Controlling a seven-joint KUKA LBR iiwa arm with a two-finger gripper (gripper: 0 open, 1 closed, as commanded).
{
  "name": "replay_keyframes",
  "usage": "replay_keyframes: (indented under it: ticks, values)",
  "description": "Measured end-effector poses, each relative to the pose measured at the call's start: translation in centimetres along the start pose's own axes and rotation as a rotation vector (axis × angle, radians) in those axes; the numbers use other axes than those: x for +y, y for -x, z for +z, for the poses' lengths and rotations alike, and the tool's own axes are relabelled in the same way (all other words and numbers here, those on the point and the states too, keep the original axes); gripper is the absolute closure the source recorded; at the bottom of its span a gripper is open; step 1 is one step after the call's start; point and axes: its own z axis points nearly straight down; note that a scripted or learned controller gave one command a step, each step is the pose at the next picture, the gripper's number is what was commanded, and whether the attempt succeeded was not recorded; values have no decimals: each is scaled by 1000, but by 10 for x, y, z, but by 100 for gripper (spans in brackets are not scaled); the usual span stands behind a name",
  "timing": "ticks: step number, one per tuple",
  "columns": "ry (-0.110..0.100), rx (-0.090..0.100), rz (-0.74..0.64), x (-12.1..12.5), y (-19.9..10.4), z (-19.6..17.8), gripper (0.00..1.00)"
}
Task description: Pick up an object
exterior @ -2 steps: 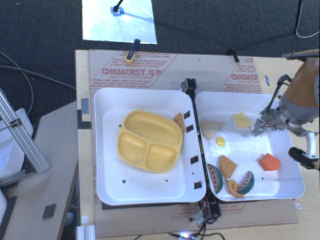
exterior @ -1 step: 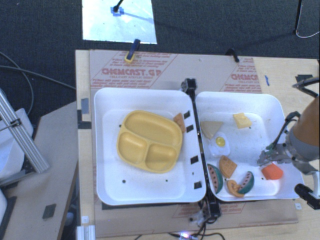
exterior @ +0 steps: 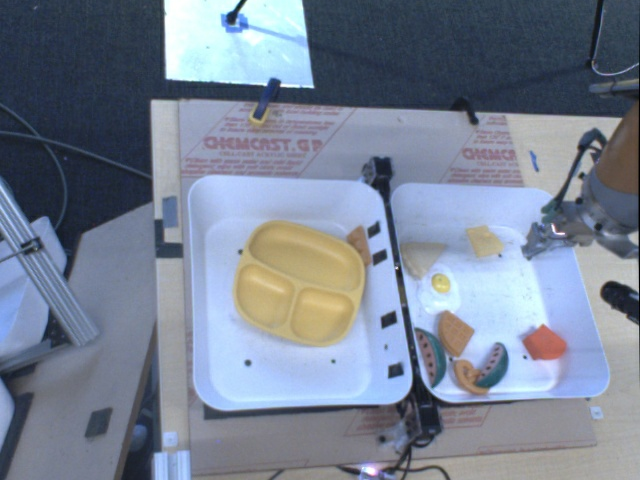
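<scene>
1. Metallic and pale, the claw (exterior: 548, 234) is hovering at the upper right rim of the right bin (exterior: 590, 313); whether it is clenched or released, I cannot tell, and nothing is showing in its grasp.
2. Toy foods are lying loose for picking: a flat yellow cheese slice (exterior: 485, 241) just left of the claw, a blocky orange-red piece (exterior: 544, 343) below it.
3. Far left of the claw, a smooth yellow divided plate (exterior: 298, 282) is sitting in the left bin (exterior: 210, 268).

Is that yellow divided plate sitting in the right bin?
No, the yellow divided plate lies in the left bin, while the right bin holds the small food pieces.
</scene>
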Motion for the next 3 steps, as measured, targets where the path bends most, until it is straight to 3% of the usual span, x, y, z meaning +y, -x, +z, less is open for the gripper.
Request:
replay_keyframes:
  ticks: [1, 2, 3]
  values:
    - [-18, 7, 10, -63, 0, 13, 100]
    - [-7, 2, 2, 17, 0, 46, 100]
    - [-7, 2, 3, 57, 1, 4, 100]
